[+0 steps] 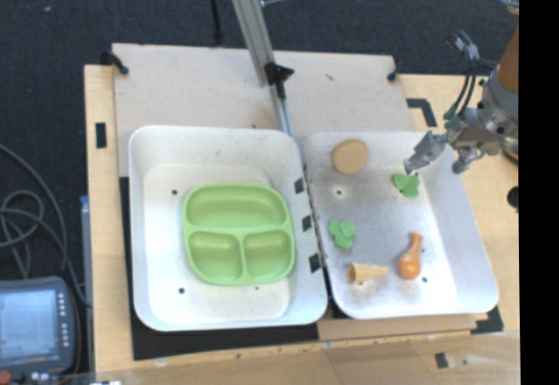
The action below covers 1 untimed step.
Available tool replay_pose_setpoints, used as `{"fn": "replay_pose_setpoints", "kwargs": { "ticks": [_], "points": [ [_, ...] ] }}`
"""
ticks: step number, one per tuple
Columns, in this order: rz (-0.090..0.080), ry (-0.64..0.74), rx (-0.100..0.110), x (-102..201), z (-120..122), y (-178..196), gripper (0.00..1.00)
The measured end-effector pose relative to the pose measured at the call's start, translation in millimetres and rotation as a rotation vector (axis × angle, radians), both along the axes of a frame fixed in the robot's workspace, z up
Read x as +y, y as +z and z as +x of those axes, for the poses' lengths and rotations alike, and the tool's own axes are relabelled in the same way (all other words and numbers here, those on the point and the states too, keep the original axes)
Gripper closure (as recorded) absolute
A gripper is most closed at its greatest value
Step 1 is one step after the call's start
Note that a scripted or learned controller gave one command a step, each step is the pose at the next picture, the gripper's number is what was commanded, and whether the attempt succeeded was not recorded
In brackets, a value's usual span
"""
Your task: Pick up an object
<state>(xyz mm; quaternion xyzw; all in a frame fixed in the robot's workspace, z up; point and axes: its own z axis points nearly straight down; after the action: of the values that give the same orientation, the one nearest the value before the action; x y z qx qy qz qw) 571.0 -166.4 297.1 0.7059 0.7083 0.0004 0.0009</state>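
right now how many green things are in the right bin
2. One small green piece lies near the bin's upper right, just below the pincer. The other green piece lies near the left wall, below the tan round piece. None looks hidden.

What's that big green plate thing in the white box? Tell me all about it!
The green tray is a light green plate, plastic by its look, with rounded corners and three sections: one long one at the far side, two smaller ones nearer the camera. It lies flat, open side up, in the middle of the left bin, touching just the bin's floor.
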Motion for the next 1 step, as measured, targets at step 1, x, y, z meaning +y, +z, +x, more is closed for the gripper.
{"fn": "replay_pose_setpoints", "kwargs": {
  "ticks": [1],
  "points": [
    [0.0,-0.001,0.0,0.0,0.0,0.0,0.0]
  ]
}}
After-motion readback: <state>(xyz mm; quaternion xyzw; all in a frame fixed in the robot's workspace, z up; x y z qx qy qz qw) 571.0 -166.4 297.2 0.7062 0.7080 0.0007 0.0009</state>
